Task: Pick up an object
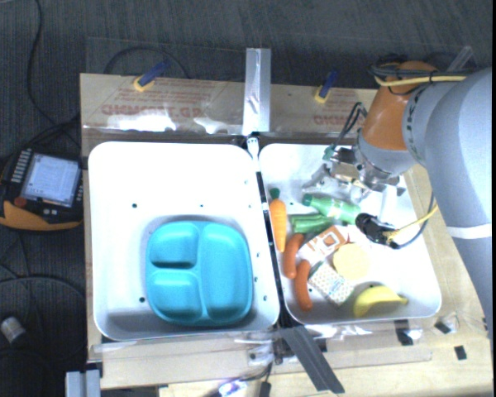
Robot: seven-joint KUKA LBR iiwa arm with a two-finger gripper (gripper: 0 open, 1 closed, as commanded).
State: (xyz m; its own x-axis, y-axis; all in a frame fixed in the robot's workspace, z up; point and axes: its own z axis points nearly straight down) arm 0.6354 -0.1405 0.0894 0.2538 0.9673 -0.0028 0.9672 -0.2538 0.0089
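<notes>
While its spread stays unclear, metallic pincer [345, 178] above glossy green bottle [335, 209], beside tapered orange carrot [278, 222].

1 fixed camera looks down at a slant, fairly near, on both bins [107, 222], seemingly from their front.

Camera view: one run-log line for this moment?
stage: reach | gripper: over right bin, above green item | held: nothing seen | left bin: blue tray
</notes>
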